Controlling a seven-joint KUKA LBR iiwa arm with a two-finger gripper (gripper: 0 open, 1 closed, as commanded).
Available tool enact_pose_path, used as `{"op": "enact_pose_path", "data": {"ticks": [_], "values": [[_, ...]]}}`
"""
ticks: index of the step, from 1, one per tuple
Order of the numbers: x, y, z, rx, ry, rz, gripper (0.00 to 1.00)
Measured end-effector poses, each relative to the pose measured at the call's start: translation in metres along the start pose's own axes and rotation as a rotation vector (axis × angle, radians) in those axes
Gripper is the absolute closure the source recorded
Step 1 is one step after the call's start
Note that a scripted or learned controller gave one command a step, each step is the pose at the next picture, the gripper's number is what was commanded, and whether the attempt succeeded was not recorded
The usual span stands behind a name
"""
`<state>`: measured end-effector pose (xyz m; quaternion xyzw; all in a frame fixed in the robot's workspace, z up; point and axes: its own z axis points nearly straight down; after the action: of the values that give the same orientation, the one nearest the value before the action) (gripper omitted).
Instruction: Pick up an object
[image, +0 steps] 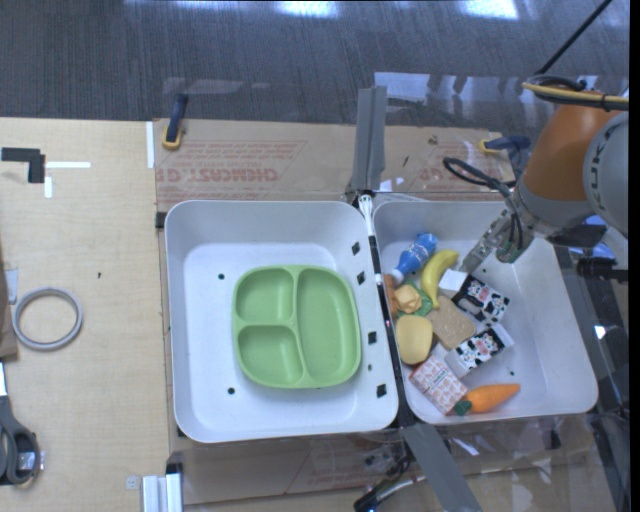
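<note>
The right bin (560, 330) holds a pile of toy food: a blue bottle (415, 254), a banana (438, 272), two black-and-white cartons (481, 297) (478, 347), a yellow lump (414, 338), a tan slice (453, 325), a pink box (437, 383) and a carrot (490, 397). My gripper (476, 258) reaches down from the right over this bin. Its tip hangs just right of the banana and above the upper carton. Nothing shows between its fingers.
The left bin (200, 300) holds a green three-part plate (298, 325). A grey divider post (368, 140) stands behind the bins. On the bench at left lie a tape ring (45, 318) and scissors (15, 452). Cables (480, 175) trail near the arm.
</note>
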<state>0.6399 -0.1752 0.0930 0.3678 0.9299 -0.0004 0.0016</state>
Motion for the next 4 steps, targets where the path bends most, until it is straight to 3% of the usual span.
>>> {"op": "enact_pose_path", "data": {"ticks": [1,2,3,4], "values": [[0.066,0.042,0.0,0.001,0.001,0.276,0.0],[0.036,0.058,-0.001,0.002,0.001,0.563,0.0],[0.036,0.058,-0.01,0.004,-0.002,0.558,1.0],[0.048,0.079,-0.153,0.005,0.001,1.127,1.0]]}}
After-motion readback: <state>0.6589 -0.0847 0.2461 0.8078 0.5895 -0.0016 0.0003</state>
